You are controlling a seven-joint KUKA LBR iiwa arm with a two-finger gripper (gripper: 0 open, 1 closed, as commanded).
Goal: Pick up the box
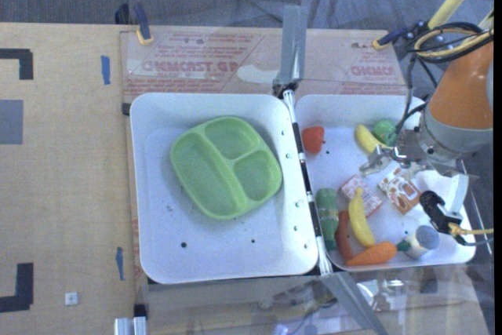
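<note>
1. Found arm reaching into right bin from the right.
2. Located gripper low over bin floor; could not tell jaw state.
3. Noted box flat in right bin, just below gripper, between bananas and arm.
4. Observed green plate in left bin.

The grey arm reaches in from three o'clock, its orange band bulking large above the wrist. The gripper hangs low beneath it, pointing toward nine o'clock (cables loop over the arm's top).
</note>
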